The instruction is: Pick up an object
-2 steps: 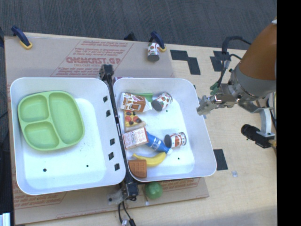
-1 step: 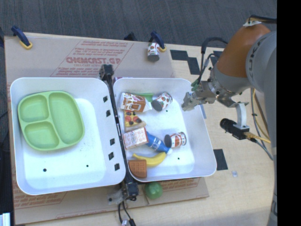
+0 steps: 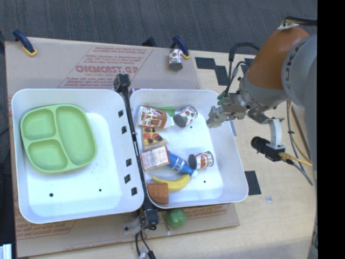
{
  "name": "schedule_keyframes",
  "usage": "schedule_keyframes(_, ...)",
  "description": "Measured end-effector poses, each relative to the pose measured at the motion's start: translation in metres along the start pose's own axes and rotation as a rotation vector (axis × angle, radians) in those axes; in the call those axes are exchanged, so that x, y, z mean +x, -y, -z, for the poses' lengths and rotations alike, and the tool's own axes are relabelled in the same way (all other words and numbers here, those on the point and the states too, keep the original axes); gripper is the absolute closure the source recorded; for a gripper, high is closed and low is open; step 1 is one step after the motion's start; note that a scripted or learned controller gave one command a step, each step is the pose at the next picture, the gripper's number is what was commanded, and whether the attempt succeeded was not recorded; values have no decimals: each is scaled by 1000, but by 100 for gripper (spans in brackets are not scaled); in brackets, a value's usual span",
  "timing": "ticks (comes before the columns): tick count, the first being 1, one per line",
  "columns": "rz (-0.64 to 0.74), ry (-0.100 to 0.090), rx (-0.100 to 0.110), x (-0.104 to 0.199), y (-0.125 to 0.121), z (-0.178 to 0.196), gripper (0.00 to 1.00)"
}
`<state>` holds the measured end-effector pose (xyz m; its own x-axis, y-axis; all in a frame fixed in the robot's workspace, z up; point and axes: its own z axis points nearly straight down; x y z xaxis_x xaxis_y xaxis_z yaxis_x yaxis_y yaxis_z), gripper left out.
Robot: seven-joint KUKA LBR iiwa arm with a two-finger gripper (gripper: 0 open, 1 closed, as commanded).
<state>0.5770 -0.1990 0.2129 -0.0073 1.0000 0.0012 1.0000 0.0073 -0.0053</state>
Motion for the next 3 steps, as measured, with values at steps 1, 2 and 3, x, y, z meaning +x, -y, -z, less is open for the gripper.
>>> schedule_keyframes(1, 0, 2, -4, 9, -8, -3, 100)
schedule_keyframes(2, -2, 2, -2, -12, 87, 20, 100)
schedule_keyframes(3, -2, 1, -4, -11, 40, 36, 100)
